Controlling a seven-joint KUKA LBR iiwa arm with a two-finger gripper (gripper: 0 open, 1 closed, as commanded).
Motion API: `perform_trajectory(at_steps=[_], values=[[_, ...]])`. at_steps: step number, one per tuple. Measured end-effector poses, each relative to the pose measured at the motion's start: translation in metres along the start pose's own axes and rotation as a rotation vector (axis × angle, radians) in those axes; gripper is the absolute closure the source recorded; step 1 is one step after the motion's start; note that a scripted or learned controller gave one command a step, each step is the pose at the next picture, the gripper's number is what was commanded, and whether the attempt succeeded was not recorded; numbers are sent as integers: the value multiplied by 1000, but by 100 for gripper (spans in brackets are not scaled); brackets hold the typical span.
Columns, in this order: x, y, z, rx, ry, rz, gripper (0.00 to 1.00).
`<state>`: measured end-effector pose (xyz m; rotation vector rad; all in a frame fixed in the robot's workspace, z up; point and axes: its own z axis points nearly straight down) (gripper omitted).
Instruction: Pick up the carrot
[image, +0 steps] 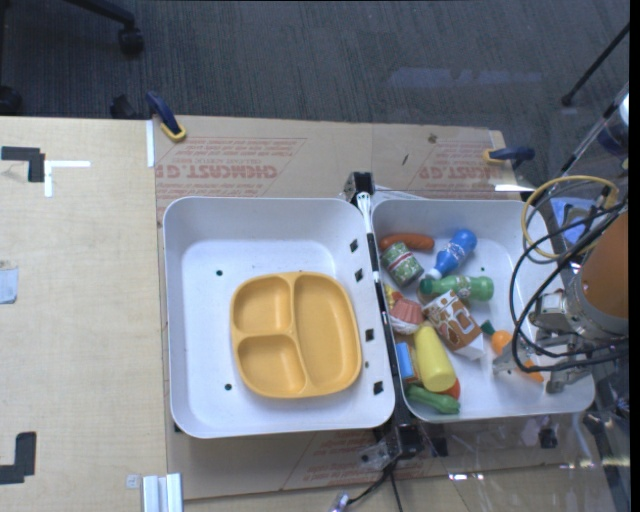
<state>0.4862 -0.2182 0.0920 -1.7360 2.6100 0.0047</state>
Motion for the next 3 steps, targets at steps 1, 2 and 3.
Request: perform_trajectory(at_steps=[1,2,3], values=[[-2,-3,-10,6,-4,3,100],[-2,-3,-10,6,-4,3,0],[-5,-5,-19,11,-9,5,100]])
